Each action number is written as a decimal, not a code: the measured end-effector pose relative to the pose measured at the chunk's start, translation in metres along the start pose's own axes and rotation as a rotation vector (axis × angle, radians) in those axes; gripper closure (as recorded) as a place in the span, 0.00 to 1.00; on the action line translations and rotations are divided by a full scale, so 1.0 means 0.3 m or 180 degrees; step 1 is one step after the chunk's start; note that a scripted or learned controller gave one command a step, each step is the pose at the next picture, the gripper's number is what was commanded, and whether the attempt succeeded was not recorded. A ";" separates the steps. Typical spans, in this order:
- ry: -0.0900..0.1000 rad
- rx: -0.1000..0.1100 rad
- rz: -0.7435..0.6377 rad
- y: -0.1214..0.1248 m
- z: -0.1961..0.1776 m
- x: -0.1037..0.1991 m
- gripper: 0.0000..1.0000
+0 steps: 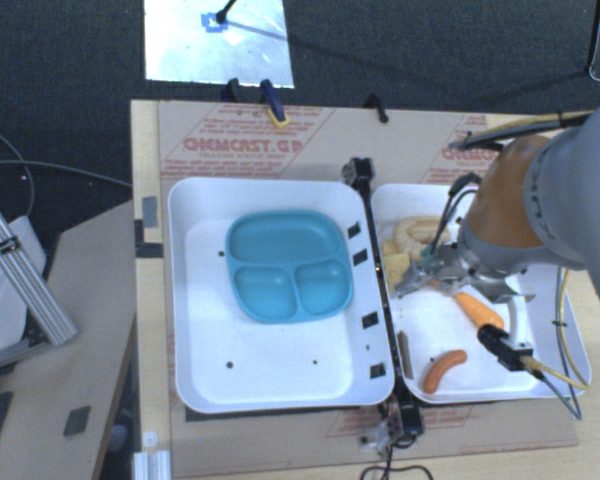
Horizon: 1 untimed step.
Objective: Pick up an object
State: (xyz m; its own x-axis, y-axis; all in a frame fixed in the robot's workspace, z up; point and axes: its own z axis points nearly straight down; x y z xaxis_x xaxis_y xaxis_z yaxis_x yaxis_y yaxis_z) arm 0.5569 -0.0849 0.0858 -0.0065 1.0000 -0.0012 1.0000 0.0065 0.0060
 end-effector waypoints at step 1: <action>-0.0007 -0.0051 -0.0010 0.398 -0.354 0.019 0.00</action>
State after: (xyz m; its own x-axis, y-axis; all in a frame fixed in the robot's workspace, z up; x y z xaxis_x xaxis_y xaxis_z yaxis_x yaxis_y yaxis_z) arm 0.6757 -0.0783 0.1927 -0.0096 0.9999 -0.0035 0.9997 0.0097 0.0219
